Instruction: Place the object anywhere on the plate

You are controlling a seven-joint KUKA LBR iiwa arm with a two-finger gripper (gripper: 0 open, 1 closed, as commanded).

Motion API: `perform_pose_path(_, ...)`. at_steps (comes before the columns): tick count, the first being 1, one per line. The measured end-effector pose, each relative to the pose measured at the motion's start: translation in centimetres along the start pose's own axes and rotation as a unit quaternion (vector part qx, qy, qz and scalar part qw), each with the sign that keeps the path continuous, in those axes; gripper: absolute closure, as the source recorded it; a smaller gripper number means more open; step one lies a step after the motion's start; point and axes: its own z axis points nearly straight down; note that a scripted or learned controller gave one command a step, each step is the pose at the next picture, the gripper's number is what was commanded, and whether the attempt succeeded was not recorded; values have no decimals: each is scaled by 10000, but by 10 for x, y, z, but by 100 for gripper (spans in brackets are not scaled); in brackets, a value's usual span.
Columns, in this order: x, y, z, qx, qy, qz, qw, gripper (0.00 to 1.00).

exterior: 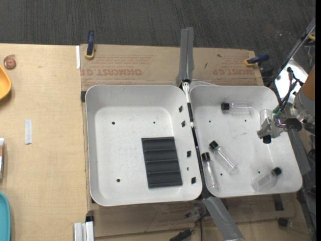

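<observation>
The gripper (267,133) hovers at three o'clock in the right bin (241,187); whether it holds anything I can't tell. Capped vials (222,156) lie loose; the ridged black plate (161,161) waits in the left bin (100,149). Grasping seems in hand.

The bench (40,185) bears two white bins (100,134) on cardboard (150,64).

Dark grey carpet floor (150,11) across top of frame. Light wood desk (42,134) at left. Brown printed cardboard sheet (135,67) beneath bins, held by blue-and-yellow clamps (90,44) at far corners. Even overhead light, bright glare at right edge.
</observation>
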Motion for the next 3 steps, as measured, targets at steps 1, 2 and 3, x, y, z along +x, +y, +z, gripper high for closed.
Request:
perform_pose_path(1, 79, 44, 21, 21, -6, 1412, 9900, 100)
perform_pose_path(2, 145, 32, 21, 26, -6, 1409, 9900, 100)
perform_pose_path(3, 211, 28, 20, 17, -2, -376, 9993, 100)
